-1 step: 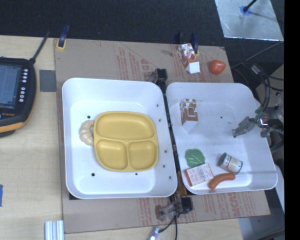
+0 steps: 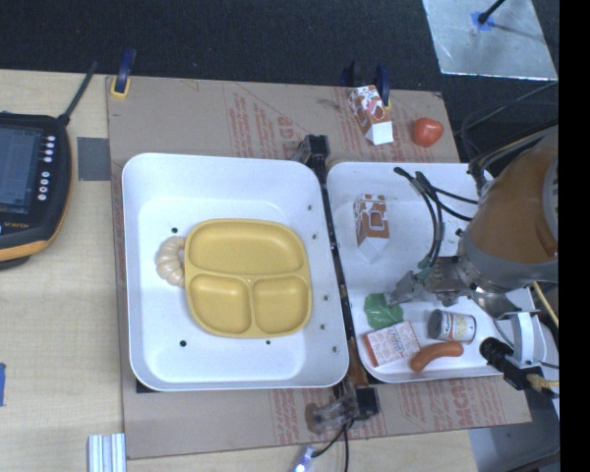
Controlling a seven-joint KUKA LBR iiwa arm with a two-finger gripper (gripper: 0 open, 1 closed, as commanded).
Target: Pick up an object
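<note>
The right bin [image 2: 442, 180] holds a white and brown carton [image 2: 372, 219], a green object [image 2: 382, 311], a red and white packet [image 2: 391, 343], a sausage [image 2: 436, 356] and a small jar [image 2: 452, 324] lying on its side. My gripper [image 2: 416, 287] hangs low over the right bin, just right of the green object and above the jar. The grey and orange arm [image 2: 511, 229] covers the bin's right side. Nothing is visibly held.
The left bin [image 2: 147, 264] holds a yellow divided plate [image 2: 248, 276] with a beige roll [image 2: 169, 260] at its left edge. Behind the bins lie a small carton [image 2: 371, 112] and a red tomato [image 2: 427, 131]. A teach pendant [image 2: 15, 187] sits far left.
</note>
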